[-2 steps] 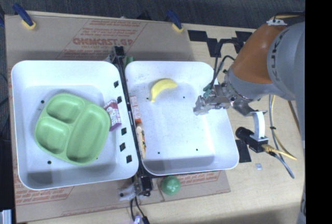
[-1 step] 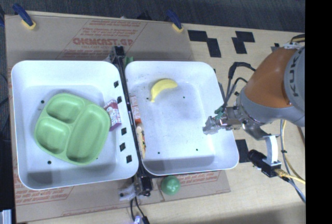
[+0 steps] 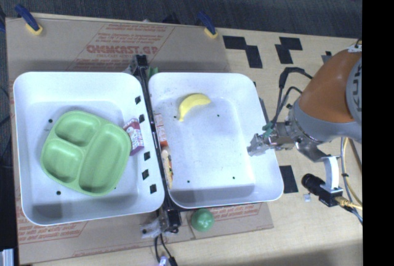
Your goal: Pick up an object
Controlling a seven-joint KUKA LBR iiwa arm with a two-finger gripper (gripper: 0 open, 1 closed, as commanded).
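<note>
Lying in the far half of the right bin [image 3: 271,180], the banana [image 3: 192,104] runs its long axis from far-right down to near-left, curving. The gripper [image 3: 257,146] hangs over this bin's right rim; whether anything is held cannot be told.

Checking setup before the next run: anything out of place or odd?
Yes. A green ball sits on the bench below the right bin, outside both bins. A packet leans against the left bin's right wall beside the green tray. The banana looks fine.
</note>
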